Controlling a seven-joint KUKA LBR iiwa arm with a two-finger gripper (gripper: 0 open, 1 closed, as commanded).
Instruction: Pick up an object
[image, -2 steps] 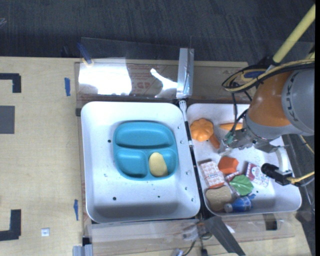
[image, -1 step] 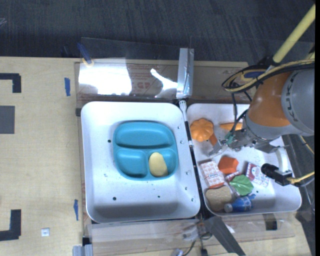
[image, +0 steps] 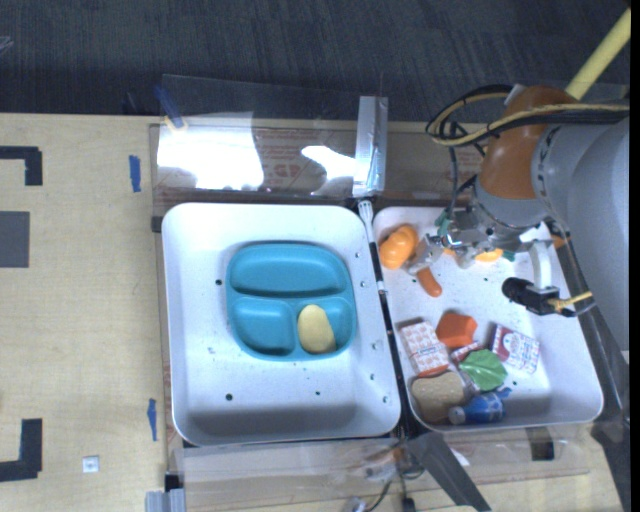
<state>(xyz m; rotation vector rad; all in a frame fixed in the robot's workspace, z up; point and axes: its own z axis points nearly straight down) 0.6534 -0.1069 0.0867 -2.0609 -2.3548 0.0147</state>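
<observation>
Over the right bin (image: 575, 395), my gripper (image: 452, 240) hangs low at the far end, beside an orange toy fruit (image: 399, 246) and a small carrot (image: 429, 282), the likeliest picks. Whether my jaws are wide or narrow, I cannot tell. Nearer the front, snack packets (image: 424, 347), a green leaf (image: 484, 369) and a blue bottle (image: 484, 408) crowd together. In the left bin (image: 200, 380), a blue divided tray (image: 285, 270) holds a yellow lemon (image: 316, 328).

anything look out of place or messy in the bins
Nothing spilled or broken. The right bin has toys heaped together at its near end, while the left bin holds a blue tray with one yellow piece in a compartment.
</observation>
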